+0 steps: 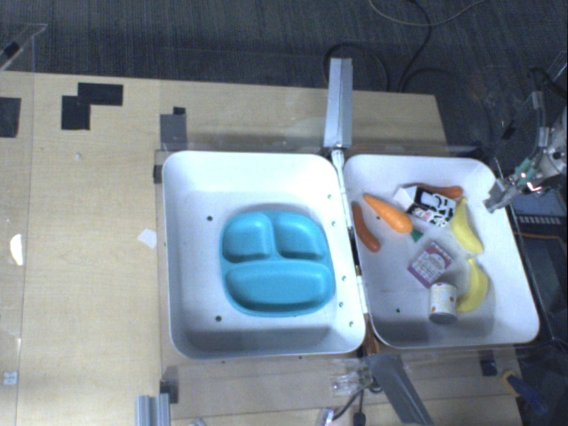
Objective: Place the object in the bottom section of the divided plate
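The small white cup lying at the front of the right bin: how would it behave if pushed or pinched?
The small white cup lies on its side, so it probably rolls when nudged. It looks thin and light, likely to skid from a pinch. It lies against a banana, which may block rolling that way.

I see a light wood surface [89, 264] with black tape marks [89, 103] on it. Behind the surface lies dark carpet floor [195, 16], where a thin cable [417, 11] curls.
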Controlling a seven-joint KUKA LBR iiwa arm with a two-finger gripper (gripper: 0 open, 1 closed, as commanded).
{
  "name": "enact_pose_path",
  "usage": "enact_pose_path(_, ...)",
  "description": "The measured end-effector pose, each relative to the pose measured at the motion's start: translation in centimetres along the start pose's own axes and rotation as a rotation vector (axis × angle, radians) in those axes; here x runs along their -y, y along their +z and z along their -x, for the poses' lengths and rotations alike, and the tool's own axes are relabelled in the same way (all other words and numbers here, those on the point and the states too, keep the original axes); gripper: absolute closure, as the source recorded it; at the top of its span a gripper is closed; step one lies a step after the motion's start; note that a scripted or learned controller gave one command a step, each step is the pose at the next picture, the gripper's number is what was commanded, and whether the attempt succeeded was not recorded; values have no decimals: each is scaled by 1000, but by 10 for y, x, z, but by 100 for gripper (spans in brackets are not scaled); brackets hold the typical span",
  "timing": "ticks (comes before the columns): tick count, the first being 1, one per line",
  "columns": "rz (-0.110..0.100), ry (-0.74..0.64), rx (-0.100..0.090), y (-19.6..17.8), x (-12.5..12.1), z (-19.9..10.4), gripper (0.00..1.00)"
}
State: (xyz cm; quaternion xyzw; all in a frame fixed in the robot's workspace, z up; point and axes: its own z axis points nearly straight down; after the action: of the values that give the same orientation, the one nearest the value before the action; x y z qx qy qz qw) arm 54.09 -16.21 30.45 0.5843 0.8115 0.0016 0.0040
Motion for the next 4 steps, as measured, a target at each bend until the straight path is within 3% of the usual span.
enact_pose_path(1,-3,-78,-3,117,16,-72,100)
enact_pose_path(2,-3,-231,-4,205,29,-86,100)
enact_pose_path(3,-3,-231,-4,205,29,-86,0)
enact_pose_path(4,4,-117,1,213,48,-19,0)
